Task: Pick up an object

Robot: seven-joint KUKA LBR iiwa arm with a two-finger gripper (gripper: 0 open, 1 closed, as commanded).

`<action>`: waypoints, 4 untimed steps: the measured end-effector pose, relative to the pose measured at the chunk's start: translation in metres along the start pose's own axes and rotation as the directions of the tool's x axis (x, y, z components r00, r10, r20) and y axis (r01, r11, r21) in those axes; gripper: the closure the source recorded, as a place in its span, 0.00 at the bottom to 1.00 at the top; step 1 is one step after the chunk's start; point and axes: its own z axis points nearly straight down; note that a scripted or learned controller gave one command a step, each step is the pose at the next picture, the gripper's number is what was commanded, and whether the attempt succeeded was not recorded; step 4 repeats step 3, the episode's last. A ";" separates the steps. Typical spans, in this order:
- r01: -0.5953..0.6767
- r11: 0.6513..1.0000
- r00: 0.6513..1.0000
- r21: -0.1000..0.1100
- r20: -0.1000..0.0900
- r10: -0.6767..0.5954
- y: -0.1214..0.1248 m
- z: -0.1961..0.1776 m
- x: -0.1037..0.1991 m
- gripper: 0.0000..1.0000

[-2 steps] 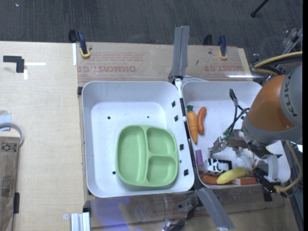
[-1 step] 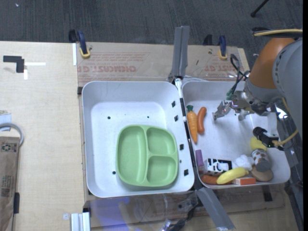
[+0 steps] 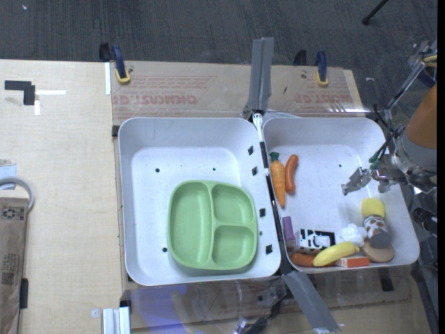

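The right bin holds small toy foods. A carrot and a red sausage lie at its left side. Along its front edge sit a banana, a black-and-white card, a red piece, and a yellow-capped figure over a brown disc. My gripper hangs at the bin's right side, above the white floor, up and left of the yellow-capped figure. Its fingers point left and nothing shows between them.
The left bin carries a green three-compartment plate. A grey divider bar runs between the bins at the back. Blue clamps hold the cardboard behind. A brown bag lies at the far left.
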 end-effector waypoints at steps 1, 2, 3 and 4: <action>-0.030 1.000 0.999 -0.003 -0.013 0.030 -0.029 0.040 -0.007 0.00; -0.032 0.999 0.999 0.001 -0.007 0.032 -0.030 0.035 -0.009 1.00; -0.029 1.000 0.999 0.004 -0.014 0.029 -0.029 0.036 -0.006 0.00; -0.029 1.000 0.999 0.004 -0.014 0.029 -0.029 0.036 -0.006 0.00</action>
